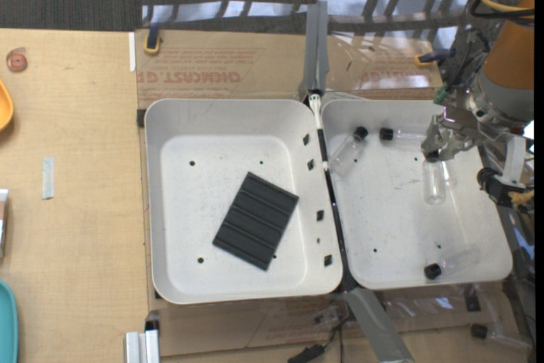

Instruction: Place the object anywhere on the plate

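The clear plastic tube (434,183) hangs upright in the right bin (382,268), pinched at its top by the gripper (435,150), looking light, stiff, slippery; the ribbed black plate (255,219) waits left.

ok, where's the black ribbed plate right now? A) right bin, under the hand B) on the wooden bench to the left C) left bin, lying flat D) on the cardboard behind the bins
C: the black ribbed plate lies flat, turned at a slant, on the floor of the left bin; the hand is over the right bin, by a clear bottle.
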Motion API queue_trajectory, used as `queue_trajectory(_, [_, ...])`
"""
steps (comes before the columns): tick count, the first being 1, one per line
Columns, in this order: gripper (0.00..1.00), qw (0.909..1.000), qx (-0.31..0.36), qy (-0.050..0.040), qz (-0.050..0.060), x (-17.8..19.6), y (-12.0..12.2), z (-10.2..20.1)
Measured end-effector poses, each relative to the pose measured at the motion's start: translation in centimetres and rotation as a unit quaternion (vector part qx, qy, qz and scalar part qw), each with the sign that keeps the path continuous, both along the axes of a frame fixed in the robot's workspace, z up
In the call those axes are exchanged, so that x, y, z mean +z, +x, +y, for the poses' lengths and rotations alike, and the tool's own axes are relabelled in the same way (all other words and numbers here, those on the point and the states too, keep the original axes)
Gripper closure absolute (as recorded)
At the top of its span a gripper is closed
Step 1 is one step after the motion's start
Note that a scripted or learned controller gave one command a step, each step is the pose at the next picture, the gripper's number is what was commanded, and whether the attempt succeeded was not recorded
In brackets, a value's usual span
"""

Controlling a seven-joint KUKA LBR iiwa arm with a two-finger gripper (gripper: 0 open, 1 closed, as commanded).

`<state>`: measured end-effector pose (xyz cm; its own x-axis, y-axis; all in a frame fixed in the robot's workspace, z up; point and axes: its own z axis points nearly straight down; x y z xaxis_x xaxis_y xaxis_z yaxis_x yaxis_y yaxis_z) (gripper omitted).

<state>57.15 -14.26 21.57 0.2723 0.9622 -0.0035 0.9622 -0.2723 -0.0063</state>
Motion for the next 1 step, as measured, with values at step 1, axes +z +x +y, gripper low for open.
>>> queue_trajectory(1, [1.0, 0.9932, -0.116, -0.0001, 0.001, -2.79, -4.4, 5.79])
